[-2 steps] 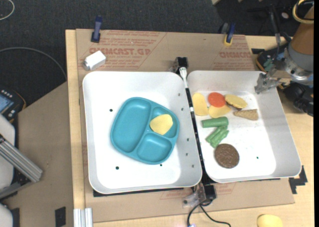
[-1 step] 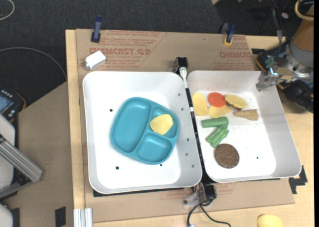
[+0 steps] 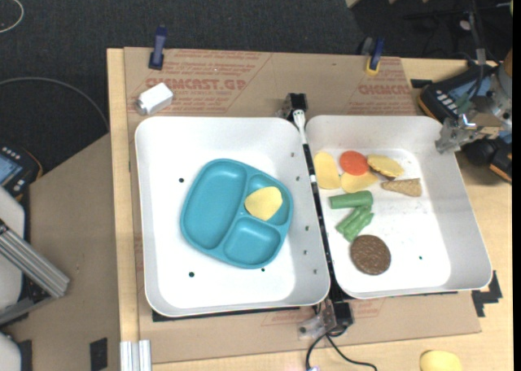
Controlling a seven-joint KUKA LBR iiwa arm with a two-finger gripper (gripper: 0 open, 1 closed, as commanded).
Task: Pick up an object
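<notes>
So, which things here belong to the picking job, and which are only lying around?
For the job:
- gripper, at the right bin's edge
- in the right bin: brown round patty, two green pieces, red round piece, yellow pieces, tan wedge
- yellow piece in the blue plate

Lying about:
- white block
- two clamps

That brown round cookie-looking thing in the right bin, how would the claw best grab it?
Probably straight from above, fingers closing across the opposite edges of the brown disc. It lies flat and apart on the right bin, with the green pieces just up-left, so pinch along the diagonal that avoids them.
</notes>
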